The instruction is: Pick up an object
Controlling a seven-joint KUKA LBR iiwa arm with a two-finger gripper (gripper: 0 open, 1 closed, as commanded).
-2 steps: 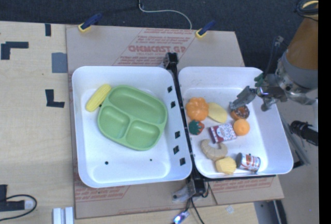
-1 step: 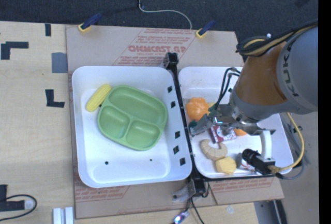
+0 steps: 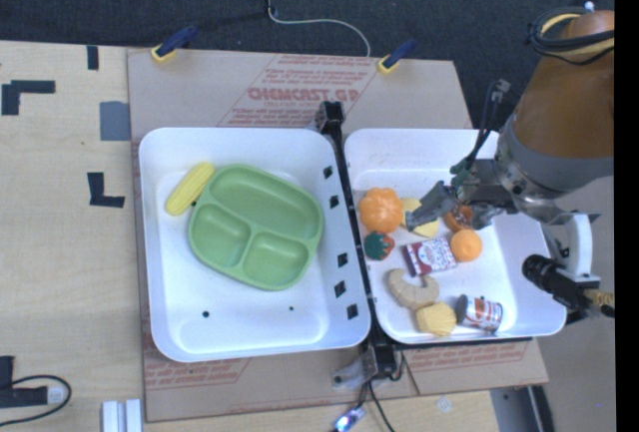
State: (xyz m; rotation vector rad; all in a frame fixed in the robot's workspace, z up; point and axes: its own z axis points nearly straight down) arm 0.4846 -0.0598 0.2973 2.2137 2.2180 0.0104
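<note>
Camera view: looks down at a slant on two white bins side by side on the surface.
Front of right bin [image 3: 559,320]: a small can [image 3: 481,312] lies on its side, next to a yellow lump [image 3: 435,319] and a tan peanut-shaped toy [image 3: 409,288].
Middle of right bin: a red and white packet [image 3: 431,257], a small orange ball [image 3: 465,244] and a red and green berry toy [image 3: 377,244] sit close together.
Further back: a big orange fruit [image 3: 380,209] sits by the wall between the bins.
Claw [image 3: 431,206]: it is low over the middle of the right bin, just to the right of the big orange fruit and just behind the packet.
Claw state: its dark fingers look a little apart, but the picture is blurry here, so I cannot tell. I see nothing held between them.
Key relation: the big orange fruit is the nearest thing, lying to the picture's left of the claw, almost touching it. The small orange ball is close too, on the front right side.
Next move, my guess: a small shift to the left, then down, might catch the fruit.
Left bin [image 3: 165,250]: a green tray [image 3: 258,225] with a yellow corn toy [image 3: 189,188] at its back left edge.
</note>
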